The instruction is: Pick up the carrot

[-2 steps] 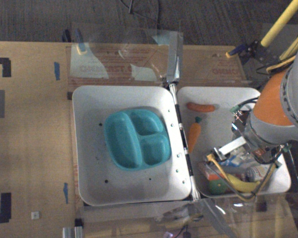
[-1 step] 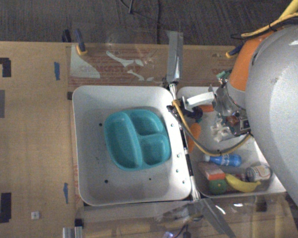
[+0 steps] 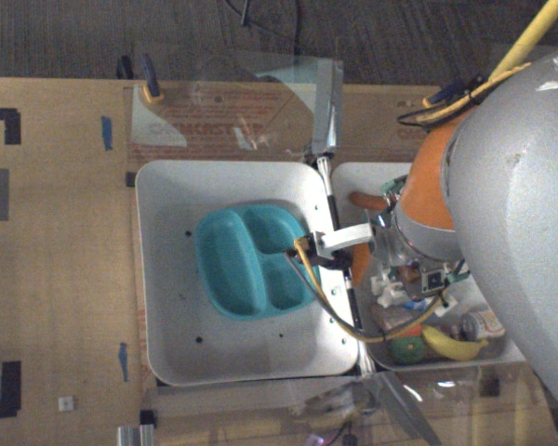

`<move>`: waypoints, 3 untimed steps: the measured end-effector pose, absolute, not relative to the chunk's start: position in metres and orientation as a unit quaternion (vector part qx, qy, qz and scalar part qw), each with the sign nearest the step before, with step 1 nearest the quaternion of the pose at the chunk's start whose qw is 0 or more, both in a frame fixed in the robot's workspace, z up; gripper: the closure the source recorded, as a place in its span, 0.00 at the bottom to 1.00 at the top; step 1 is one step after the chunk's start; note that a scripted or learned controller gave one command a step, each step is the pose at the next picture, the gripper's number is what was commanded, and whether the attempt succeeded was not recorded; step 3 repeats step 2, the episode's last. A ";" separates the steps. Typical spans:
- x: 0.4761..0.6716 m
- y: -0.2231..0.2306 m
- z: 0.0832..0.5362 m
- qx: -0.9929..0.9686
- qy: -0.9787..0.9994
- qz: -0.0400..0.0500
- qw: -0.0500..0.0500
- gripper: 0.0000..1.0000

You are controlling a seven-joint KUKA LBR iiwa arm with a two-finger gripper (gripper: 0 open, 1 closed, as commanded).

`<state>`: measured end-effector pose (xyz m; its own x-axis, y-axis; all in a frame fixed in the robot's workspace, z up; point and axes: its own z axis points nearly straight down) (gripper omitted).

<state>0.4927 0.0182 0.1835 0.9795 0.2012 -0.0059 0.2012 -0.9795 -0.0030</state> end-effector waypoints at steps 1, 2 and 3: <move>0.479 0.005 0.184 -0.987 -0.160 0.003 0.002 1.00; 0.478 -0.038 0.183 -0.995 -0.100 0.002 0.000 1.00; 0.478 -0.038 0.183 -0.995 -0.100 0.002 0.000 1.00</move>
